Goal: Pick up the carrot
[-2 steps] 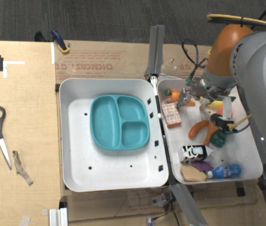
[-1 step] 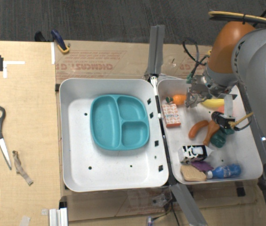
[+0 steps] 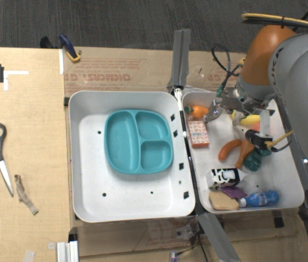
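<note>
The carrot (image 3: 245, 153) lies in the right bin (image 3: 284, 171), an orange tapered body with a dark green top at its lower end. My gripper (image 3: 225, 112) hangs over the far part of that bin, up and to the left of the carrot and apart from it. Its fingers (image 3: 214, 113) are open, with only white bin floor between them. The grey arm with its orange band (image 3: 268, 51) comes in from the upper right.
Beside the carrot lies an orange sausage shape (image 3: 229, 149). A round orange item (image 3: 199, 112), a red box (image 3: 198, 134) and a yellow piece (image 3: 250, 120) lie near the gripper. A blue bottle (image 3: 260, 198) and bread (image 3: 223, 201) lie at the front. The left bin (image 3: 88, 190) holds a teal divided plate (image 3: 139, 141).
</note>
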`<state>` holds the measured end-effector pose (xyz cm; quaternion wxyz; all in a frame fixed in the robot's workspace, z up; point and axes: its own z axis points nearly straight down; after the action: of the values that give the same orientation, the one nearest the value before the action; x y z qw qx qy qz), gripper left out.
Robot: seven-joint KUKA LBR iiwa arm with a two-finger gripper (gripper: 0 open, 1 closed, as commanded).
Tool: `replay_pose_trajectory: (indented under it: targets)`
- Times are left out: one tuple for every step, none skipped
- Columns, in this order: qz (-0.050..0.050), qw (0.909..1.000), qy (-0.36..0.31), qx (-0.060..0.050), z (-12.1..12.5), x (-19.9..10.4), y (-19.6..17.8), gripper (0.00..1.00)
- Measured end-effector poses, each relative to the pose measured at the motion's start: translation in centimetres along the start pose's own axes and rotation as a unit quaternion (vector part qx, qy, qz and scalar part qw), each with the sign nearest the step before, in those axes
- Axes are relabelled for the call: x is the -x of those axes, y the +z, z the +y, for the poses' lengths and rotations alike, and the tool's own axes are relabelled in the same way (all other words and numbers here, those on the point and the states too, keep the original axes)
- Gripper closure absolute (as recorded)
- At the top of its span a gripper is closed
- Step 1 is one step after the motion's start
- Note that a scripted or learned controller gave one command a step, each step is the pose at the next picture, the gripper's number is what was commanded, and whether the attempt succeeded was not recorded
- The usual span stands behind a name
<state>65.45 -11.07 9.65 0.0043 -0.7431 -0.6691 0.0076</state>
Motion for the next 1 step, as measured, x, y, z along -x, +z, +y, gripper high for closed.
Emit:
replay_pose_trajectory:
  targets:
    - [-0.002,0.9969,0.078,-0.006,-0.40,-0.71,0.88,0.00]
